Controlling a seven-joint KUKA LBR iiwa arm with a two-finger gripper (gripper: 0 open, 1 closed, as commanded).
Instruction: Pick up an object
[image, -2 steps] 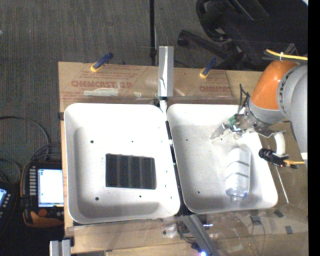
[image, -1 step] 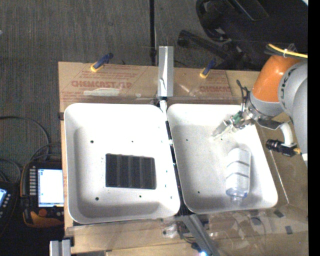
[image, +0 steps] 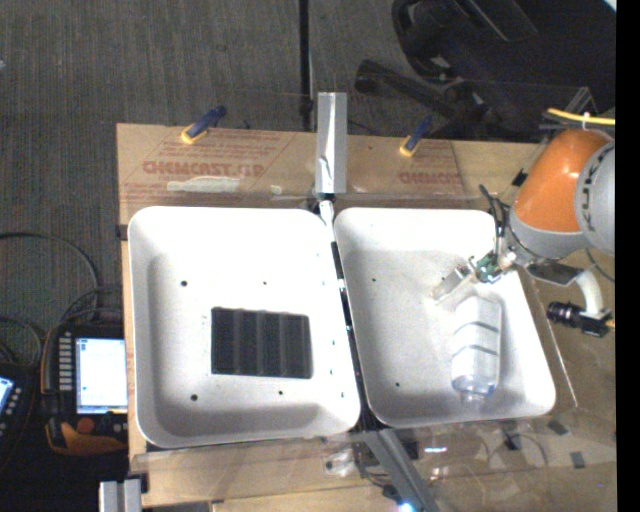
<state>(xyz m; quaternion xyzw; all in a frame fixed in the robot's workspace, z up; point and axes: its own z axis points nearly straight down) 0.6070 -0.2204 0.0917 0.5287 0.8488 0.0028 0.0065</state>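
You can see the gripper (image: 462, 283) low in the right bin (image: 400, 330), just above a clear plastic bottle (image: 476, 348) lying at frame right; whether it is gripping, you cannot tell. A black tray (image: 261, 342) sits in the left bin (image: 170, 300).

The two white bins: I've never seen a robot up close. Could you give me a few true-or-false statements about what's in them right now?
1. A clear plastic bottle lies in the right white bin. True.
2. The dark ribbed rectangular block sits in the right bin. False: it is in the left white bin.
3. The tool is over the right bin. True.
4. The bottle stands upright. False: it lies on its side.
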